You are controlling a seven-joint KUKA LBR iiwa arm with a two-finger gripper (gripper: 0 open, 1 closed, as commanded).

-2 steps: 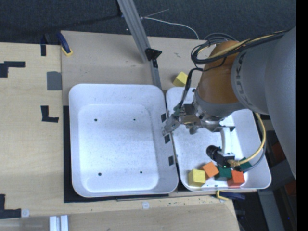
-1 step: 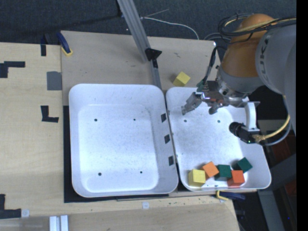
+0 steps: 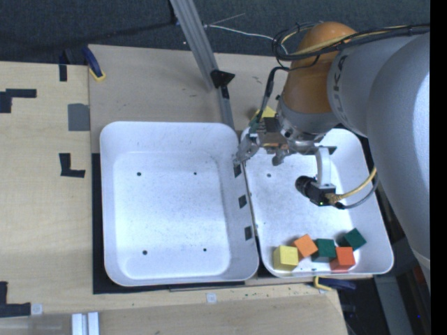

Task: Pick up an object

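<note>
Two white bins sit side by side on the bench: the left bin (image 3: 167, 201) and the right bin (image 3: 279, 187). The grey arm (image 3: 391, 110) reaches in from the right, its orange band (image 3: 314, 68) bent down over the right bin's far end. The gripper (image 3: 269, 142) hangs at that bin's upper left corner; its opening cannot be told. At the bin's near edge cluster a yellow block (image 3: 286, 257), orange block (image 3: 305, 245), two green blocks (image 3: 325, 248) and a red block (image 3: 344, 257), well apart from the gripper.

Even bright light, soft shadows, slightly grainy
</note>
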